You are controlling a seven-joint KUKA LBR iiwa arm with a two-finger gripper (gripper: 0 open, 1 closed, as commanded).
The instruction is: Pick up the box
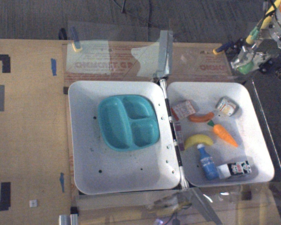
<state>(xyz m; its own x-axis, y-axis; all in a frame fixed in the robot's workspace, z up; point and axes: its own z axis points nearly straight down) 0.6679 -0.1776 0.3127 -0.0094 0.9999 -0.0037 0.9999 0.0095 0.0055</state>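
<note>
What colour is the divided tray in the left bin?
Teal: the divided tray is a uniform blue-green, seen plainly in the camera view.

box [183, 109] open from above — sausage [202, 117] just beside, banana [198, 140] near

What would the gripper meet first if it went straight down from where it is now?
Probably the bench, not a toy: the gripper sits above the far right corner, outside the rim of the right bin. The nearest item inside is the small can. Depth is unclear from one slanted view.
</note>
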